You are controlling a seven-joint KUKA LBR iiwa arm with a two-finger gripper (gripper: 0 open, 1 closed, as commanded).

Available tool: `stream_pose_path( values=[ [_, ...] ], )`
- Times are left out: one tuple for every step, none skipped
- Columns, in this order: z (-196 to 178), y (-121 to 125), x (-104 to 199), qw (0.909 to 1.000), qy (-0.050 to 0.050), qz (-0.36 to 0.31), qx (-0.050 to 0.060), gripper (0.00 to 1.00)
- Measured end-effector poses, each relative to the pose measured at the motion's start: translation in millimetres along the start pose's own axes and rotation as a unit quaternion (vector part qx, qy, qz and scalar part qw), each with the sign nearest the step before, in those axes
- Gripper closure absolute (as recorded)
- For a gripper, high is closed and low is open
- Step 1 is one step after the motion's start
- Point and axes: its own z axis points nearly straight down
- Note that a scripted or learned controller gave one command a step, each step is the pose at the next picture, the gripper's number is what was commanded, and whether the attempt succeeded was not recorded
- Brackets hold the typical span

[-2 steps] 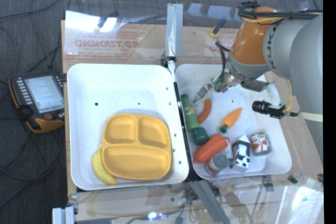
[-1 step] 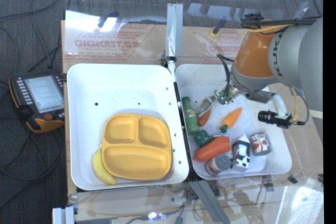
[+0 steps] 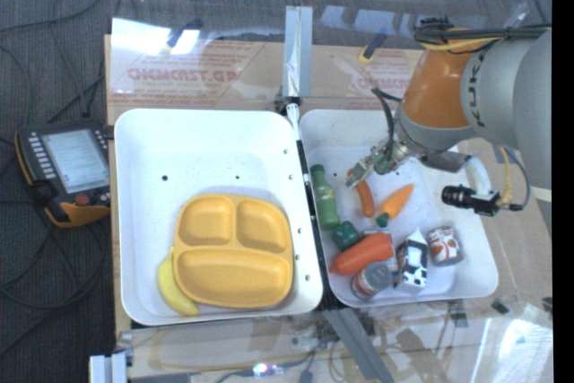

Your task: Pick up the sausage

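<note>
The sausage (image 3: 365, 198) is a small orange-red stick lying almost upright in the right bin (image 3: 475, 282), between a green bottle (image 3: 324, 199) and a small carrot (image 3: 395, 203). My gripper (image 3: 371, 166) hangs low over the bin, right at the sausage's upper end. The sausage lies on the bin floor. The grey arm with its orange band (image 3: 441, 99) reaches in from the upper right.
Below the sausage in the right bin lie a large carrot (image 3: 362, 252), a tin (image 3: 368, 281), a cow-patterned carton (image 3: 413, 262) and a small can (image 3: 444, 246). The left bin (image 3: 206, 139) holds a yellow divided plate (image 3: 235, 251) and a banana (image 3: 173, 288).
</note>
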Motion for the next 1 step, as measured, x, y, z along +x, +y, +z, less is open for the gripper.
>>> stream_pose_path(
  values=[
    [3.5, 5.3, -20.1, 0.9971, 0.006, 0.075, 0.010, 1.00]
  ],
)
